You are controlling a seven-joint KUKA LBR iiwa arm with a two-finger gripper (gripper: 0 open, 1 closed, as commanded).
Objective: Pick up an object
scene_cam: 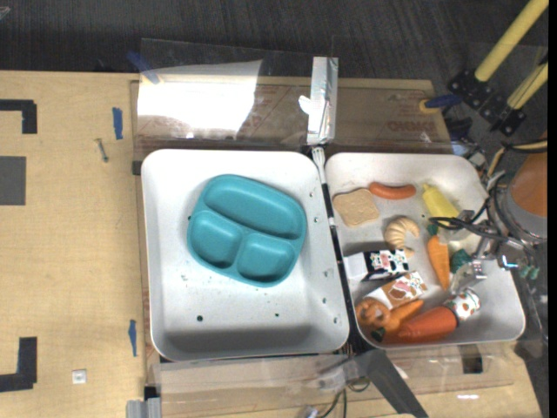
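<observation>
Gripper [474, 273] hangs low over the right side of the right bin [500, 320], its metal tip just above the bin floor beside the small carrot [438, 261]; whether its fingers are parted or closed cannot be told from this angle, and nothing is visibly held between them. Its arm comes in from the right edge, the orange band [533, 190] showing above the wrist with dark cables looping round it.

No brand or label can be read; a small black-and-white patterned pack [388, 260] and a printed carton [402, 287] lie mid-bin, their print too small to make out.

Around them sit a slice of bread [355, 206], a sausage [392, 190], a yellow corn-like piece [438, 202], a croissant [402, 231] and a large carrot [426, 323] at the near edge.

Left of these, the left bin [174, 259] holds a teal divided tray [247, 226].
</observation>
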